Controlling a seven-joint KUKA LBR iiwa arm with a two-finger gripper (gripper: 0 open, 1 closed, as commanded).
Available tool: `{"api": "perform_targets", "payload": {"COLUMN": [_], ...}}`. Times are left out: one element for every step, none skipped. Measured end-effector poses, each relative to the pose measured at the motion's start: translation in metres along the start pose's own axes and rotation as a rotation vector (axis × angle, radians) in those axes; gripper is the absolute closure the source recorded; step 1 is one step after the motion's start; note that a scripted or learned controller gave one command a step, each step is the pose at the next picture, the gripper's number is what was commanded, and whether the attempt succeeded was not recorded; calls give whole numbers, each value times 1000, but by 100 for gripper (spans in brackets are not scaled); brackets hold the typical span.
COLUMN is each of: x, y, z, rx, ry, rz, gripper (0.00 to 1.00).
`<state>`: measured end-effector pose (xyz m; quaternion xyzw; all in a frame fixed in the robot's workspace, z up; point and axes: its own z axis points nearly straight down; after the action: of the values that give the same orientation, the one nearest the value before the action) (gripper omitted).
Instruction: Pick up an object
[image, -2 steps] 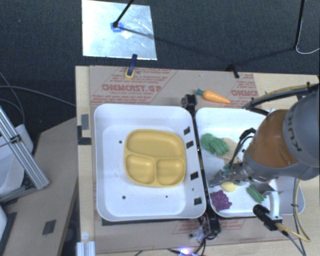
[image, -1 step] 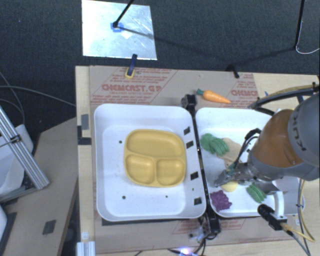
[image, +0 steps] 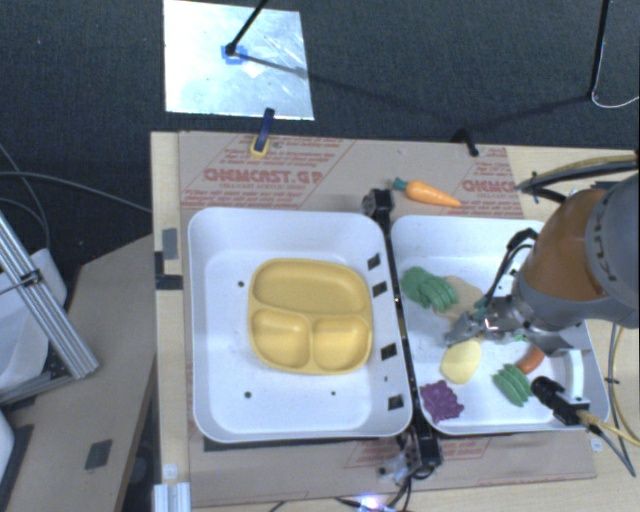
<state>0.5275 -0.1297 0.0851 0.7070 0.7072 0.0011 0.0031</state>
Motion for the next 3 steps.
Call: {"api": "perform_targets", "payload": {"x": [-13,144,128], "y": [-42,-38,-38], "z": [0,-105,-206], "rx": [6,-6,-7], "ry": [3,10,3], "rz": [3,-21,-5], "gripper": [0,0,0]}}
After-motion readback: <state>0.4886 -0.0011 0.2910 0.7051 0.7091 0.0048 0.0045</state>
